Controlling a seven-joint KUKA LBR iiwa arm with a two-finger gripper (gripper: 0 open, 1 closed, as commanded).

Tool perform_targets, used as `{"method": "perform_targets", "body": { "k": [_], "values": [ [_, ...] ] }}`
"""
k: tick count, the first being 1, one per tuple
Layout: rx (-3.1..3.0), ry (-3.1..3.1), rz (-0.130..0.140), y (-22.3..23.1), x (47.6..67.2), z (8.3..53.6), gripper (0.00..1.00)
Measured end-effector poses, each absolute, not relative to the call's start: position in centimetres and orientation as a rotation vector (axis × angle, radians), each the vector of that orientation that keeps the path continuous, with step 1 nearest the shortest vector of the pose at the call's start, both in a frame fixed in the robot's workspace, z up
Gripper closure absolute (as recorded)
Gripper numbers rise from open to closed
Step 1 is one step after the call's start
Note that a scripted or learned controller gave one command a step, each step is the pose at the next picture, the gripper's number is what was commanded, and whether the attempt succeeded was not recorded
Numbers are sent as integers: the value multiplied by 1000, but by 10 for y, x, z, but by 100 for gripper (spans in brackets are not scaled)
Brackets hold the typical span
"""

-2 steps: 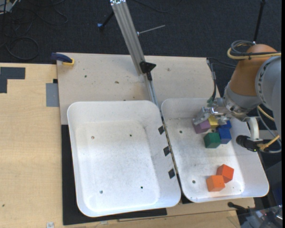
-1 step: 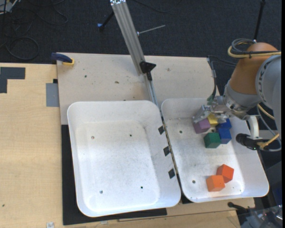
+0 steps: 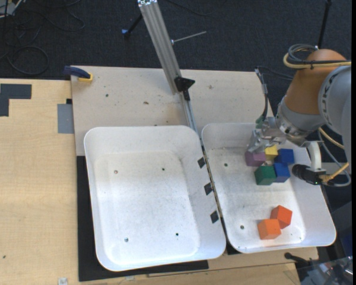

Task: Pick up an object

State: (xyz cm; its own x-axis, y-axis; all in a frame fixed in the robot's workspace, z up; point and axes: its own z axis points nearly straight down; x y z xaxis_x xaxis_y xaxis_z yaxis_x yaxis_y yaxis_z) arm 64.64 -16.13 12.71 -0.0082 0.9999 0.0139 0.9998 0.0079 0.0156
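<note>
Tool [image 3: 262, 142] lowered over block cluster in right bin [image 3: 237, 218], beside purple block [image 3: 255, 157], positioned for a pick; finger state cannot be told. Orange blocks [image 3: 275, 222] lie apart.

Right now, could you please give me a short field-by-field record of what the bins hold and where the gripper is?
left bin: no blocks seen
right bin: holds all the blocks
cluster by gripper: purple block, yellow block, green block, two blue blocks
near front edge: two orange blocks, touching
gripper: down over the cluster, at the purple block
grasp: cannot tell
</note>
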Motion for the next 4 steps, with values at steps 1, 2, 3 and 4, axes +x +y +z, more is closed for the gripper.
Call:
{"method": "perform_targets", "body": {
  "k": [1, 2, 3, 4],
  "values": [
    [2219, 2221, 3, -169, 644, 178, 100],
    [2217, 2219, 4, -175, 642, 242, 100],
    [2216, 2220, 4, -176, 643, 295, 100],
    [2219, 2229, -1, -118, 636, 291, 100]
  ]
}}
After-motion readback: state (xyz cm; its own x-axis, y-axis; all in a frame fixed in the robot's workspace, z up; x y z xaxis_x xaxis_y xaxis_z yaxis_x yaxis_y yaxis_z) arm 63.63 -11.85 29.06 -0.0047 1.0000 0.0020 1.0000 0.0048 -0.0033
